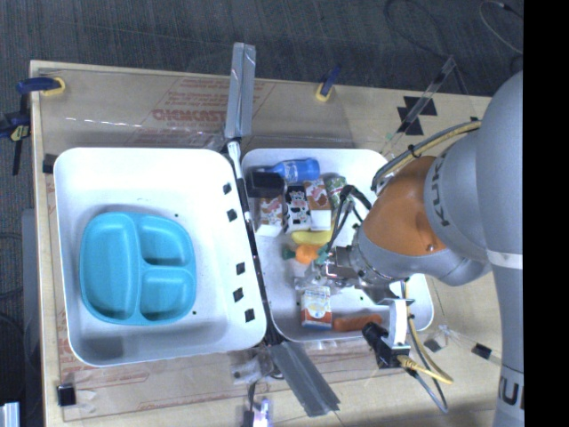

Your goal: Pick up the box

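Near front of right bin: box (316,308), small carton, white and orange print, lying just beside the gripper, its top edge at or under the metal parts
Gripper: gripper (327,269) low over the right bin's middle, right above the box; contact with box unclear
Fingers: cannot tell open or closed, the wrist hides them
Arm: arm (462,212) grey with orange band, reaching in from the right across the right bin
Right bin: right bin (420,314) white, crowded
Beside box: orange-red tool (356,324) along the front wall, touching or nearly touching the box's right end
Behind gripper: yellow piece (309,237) and small orange piece (305,253), close together
Rear of bin: blue bottle (296,169) on its side; printed cartons (298,207) in a row; black item (263,183) at left wall
Left bin: left bin (98,172) white, holds teal divided tray (138,267)
Surface: surface (133,105) wood-coloured, carries both bins side by side
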Motion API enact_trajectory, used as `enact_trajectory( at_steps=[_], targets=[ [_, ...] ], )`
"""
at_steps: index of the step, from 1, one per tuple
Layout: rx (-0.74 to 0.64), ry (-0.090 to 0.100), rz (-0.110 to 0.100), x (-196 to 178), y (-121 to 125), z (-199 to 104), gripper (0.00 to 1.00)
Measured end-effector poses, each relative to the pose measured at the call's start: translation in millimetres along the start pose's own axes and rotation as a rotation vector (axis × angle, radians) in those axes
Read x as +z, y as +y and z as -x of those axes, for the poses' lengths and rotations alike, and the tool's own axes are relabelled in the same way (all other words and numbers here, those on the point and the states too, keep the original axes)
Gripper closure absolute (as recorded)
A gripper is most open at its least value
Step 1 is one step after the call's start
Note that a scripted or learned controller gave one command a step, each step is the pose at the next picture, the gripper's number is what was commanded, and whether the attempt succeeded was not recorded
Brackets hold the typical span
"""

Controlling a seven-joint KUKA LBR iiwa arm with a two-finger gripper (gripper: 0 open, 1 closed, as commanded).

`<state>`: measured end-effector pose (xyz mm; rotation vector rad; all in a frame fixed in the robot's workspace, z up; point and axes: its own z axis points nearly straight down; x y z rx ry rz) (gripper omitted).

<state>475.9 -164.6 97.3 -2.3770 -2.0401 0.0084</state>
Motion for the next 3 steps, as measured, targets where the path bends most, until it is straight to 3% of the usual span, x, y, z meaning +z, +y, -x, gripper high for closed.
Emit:
enact_trajectory(
  at_steps=[1,2,3],
  targets=[
    [0.157,-0.001,0.002,8.0,35.7,-11.3,1.0],
    [0.224,0.0,0.003,-89.6,20.1,-64.0,1.0],
    [0.276,0.0,0.003,-117.5,20.8,-61.9,1.0]
  ],
)
